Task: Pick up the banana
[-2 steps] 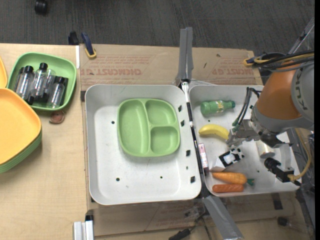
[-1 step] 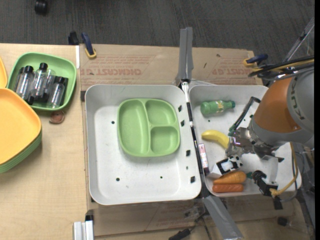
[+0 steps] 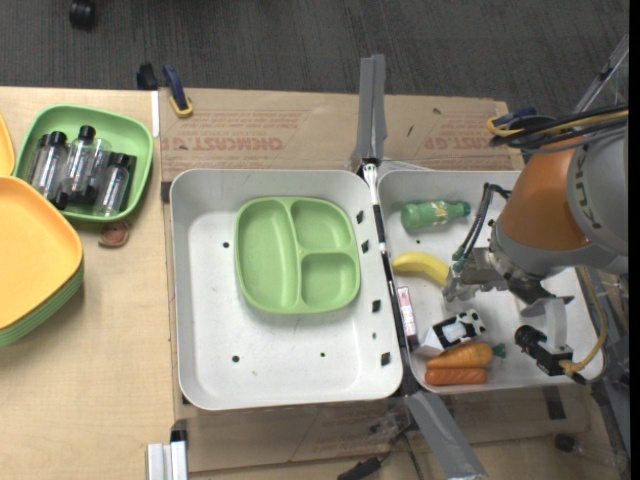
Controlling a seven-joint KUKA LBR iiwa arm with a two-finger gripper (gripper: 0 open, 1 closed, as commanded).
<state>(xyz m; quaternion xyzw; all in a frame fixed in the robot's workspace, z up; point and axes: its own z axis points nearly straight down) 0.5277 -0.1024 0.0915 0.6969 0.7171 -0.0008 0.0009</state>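
Gripper (image 3: 458,280) just right of banana (image 3: 422,266), finger state cannot tell; center over banana's middle, straddle its width, then lift.

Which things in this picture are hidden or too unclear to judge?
- Pincer: the arm's wrist covers it in the camera view, so its opening by the banana cannot be judged.
- Black and white item: too small to identify.
- Bottles in the green bowl: labels too small to read.
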